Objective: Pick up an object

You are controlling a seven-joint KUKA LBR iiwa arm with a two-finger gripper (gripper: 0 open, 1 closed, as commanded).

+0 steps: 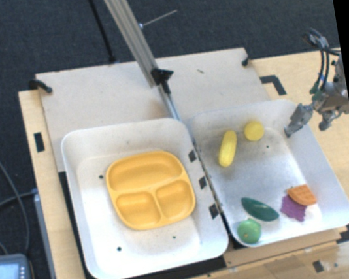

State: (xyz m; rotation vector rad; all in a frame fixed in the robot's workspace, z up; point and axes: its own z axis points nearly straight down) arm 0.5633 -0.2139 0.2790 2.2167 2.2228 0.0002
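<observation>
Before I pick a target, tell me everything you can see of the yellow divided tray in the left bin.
The yellow divided tray is a rounded rectangle that looks like smooth moulded plastic. It has three compartments: one long one along the far side and two smaller ones on the near side, parted by raised ridges. All three look bare. It lies flat and right side up, turned slightly askew, near the middle of the left bin, resting on the bin's floor. Nothing else touches it.

Wooden bench (50, 209) carries two white bins: left bin (83, 150), right bin (319, 171), side by side.
</observation>
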